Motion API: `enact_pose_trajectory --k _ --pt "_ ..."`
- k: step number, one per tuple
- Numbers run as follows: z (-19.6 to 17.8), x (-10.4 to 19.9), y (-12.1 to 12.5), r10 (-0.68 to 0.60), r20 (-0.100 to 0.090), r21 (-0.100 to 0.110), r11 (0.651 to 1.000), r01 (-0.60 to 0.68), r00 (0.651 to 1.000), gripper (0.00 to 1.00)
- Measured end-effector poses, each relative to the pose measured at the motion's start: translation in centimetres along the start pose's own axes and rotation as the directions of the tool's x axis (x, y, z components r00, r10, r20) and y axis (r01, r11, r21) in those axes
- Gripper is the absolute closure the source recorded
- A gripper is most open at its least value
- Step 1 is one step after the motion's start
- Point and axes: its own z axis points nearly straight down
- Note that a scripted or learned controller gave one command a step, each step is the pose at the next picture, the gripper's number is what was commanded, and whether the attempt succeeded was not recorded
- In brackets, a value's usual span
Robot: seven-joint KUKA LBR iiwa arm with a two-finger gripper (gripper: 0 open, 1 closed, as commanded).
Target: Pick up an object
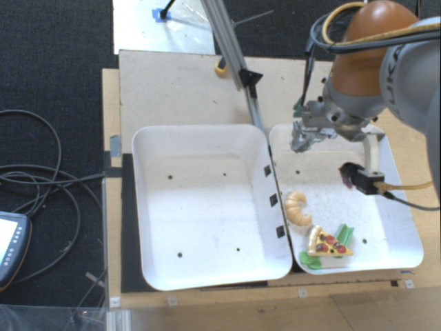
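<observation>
A tan croissant lies in the right bin close to its left wall. Just below it, near the front rim, rests a toy pizza slice with a green piece beside it. My gripper hangs over the far left part of the right bin, well above and behind the croissant. I see nothing between its fingers.
The left bin sits beside the right one, sharing a middle wall with black clips. A grey pole slants across the back of the bench. A black connector with an orange cable hangs off the arm over the right bin.
</observation>
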Motion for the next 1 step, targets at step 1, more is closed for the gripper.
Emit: enact_pose_trajectory --k 1 --pt "0.54 5.72 2.81 0.000 0.000 0.000 1.000 0.000 1.000 1.00"
